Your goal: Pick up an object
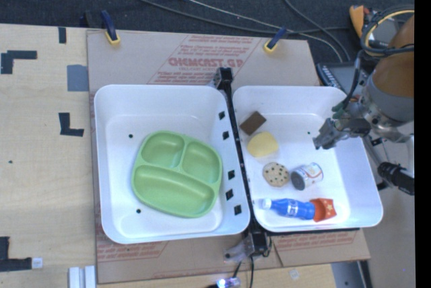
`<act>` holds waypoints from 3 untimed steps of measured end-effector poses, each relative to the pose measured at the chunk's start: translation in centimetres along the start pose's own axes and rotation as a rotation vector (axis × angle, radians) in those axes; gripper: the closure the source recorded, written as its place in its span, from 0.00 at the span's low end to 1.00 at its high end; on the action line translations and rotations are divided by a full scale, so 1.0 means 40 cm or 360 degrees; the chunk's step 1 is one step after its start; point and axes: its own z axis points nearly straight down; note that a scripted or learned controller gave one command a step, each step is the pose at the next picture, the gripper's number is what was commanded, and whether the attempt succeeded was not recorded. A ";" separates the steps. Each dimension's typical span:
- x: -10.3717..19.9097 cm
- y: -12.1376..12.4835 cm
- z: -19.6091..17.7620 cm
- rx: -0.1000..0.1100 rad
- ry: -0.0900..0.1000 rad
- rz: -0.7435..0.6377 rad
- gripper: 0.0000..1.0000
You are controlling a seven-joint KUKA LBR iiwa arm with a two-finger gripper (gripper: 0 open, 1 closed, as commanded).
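You are looking at a wood-topped bench (40, 165) with a cardboard sheet (202, 58) clamped under 2 white bins, dark carpet and loose cables behind it. Taking the right bin (350, 202) as your landmark: inside it lie a brown block (253, 122), yellow lump (262, 144), cookie (275, 174), small can (307, 176) and blue bottle (291, 208); left of it, the other bin holds a green divided plate (178, 173). The pincer (325, 138) hangs over that bin's far right part, above the can, gripping nothing; whether it is spread you cannot tell.
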 end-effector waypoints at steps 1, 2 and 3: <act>0.127 0.020 0.038 0.0007 0.0004 -0.0007 1.00; 0.234 0.066 0.041 0.0006 0.0004 -0.0007 1.00; 0.338 0.096 0.055 0.0007 0.0003 -0.0006 1.00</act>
